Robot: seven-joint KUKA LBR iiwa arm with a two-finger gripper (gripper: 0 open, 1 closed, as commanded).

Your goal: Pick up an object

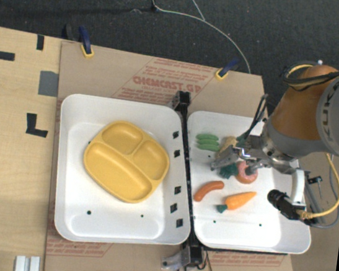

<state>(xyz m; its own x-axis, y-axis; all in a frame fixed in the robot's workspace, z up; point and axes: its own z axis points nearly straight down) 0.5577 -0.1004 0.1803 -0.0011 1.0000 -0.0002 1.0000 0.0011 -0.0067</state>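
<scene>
target: small red round toy with a green patch, tomato or radish-like (244, 171), plastic look; my guess as the pick, since the claw is right on it
target location: right white shallow bin (292, 240), upper middle, under the arm's wrist
target look: partly hidden by the arm, only the red body and a bit of green show; shape unclear beyond rounded
gripper: two-finger metal gripper (230, 161) low over the bin, fingertips pointing left, just beside the red toy
claw state: cannot tell; wrist and clutter hide the tips
held?: nothing seen between the tips, so no hold claimed
risk 1: rounded smooth toy likely rolls or squirts out if pinched off-centre
risk 2: green pea-pod shaped toy (207, 141) sits just up-left of the tips; a descent there could catch or shove it instead
risk 3: tips seem left of the red toy's middle; closing here may grab air
other neighbours: orange-red sausage-shaped toy (209, 190) below, apart from the red toy; orange toy carrot with green stub (237, 200) below-right, near but not touching
risk 4: any sideways sweep could knock these two
left side: yellow plastic divided plate (126, 160) in the left white bin (62, 210), well apart, no interference
divider: black clips strip (180, 164) between bins, near the pod
</scene>
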